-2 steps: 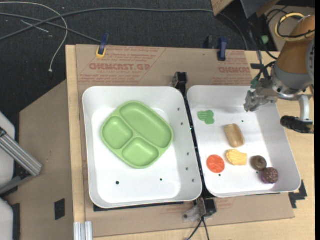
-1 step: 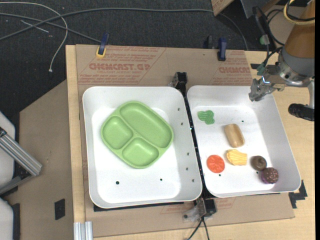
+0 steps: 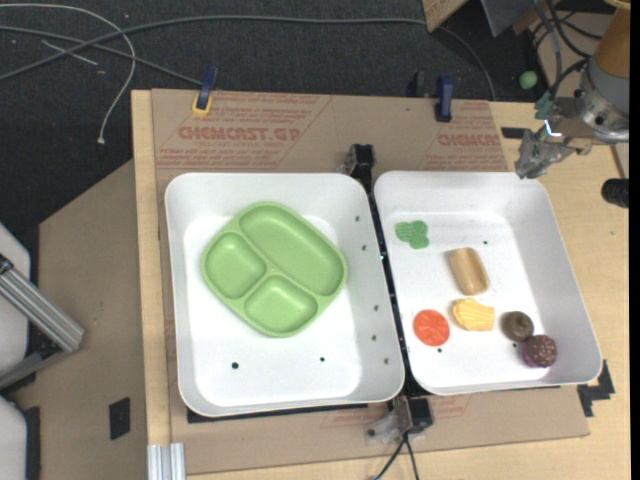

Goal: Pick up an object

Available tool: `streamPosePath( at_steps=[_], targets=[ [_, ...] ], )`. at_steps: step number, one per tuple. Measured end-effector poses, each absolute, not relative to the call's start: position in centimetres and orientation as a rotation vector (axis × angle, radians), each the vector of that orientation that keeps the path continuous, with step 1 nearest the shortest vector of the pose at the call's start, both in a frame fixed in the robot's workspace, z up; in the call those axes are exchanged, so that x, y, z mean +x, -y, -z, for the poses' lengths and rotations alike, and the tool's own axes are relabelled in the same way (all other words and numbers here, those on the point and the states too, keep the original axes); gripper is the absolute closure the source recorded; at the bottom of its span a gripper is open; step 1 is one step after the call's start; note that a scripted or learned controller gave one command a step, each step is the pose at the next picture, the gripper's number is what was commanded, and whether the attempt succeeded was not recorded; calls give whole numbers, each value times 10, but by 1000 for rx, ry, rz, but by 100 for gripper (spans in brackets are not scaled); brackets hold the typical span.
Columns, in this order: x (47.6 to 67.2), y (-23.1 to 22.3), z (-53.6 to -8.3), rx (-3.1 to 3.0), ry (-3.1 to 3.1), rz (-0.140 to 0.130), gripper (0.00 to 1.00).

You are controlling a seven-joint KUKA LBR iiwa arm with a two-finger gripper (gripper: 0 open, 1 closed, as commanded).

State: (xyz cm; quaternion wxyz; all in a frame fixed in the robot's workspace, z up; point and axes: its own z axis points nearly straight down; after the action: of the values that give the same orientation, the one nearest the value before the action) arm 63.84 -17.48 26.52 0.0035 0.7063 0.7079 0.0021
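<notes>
- Reading "CHEMCAST GP" in red on the brown bench (image 3: pixel 300 133) sheet behind the left bin (image 3: pixel 190 268).
- Left bin: green divided plate (image 3: pixel 275 268).
- Right bin (image 3: pixel 560 268), right of left bin: green piece (image 3: pixel 411 233), tan roll (image 3: pixel 467 270), orange disc (image 3: pixel 431 327), yellow piece (image 3: pixel 474 315), brown donut (image 3: pixel 517 325), dark red ball (image 3: pixel 540 350).
- Gripper (image 3: pixel 535 158) over the right bin's far corner; fingers' state: cannot tell.
- Dark carpet, cables beyond.

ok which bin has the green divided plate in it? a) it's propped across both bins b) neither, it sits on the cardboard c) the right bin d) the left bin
d, the green divided plate lies flat inside the left bin, while the right bin holds the small food pieces such as the orange round piece.
</notes>
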Motion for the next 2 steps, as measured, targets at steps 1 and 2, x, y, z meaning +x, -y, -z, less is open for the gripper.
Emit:
streamPosePath(
  at_steps=[1, 2],
  targets=[
    [640, 175, -302, 2216, -2219, -5, 100],
    [634, 121, -299, 2218, -2228, 0, 100]
  ],
)
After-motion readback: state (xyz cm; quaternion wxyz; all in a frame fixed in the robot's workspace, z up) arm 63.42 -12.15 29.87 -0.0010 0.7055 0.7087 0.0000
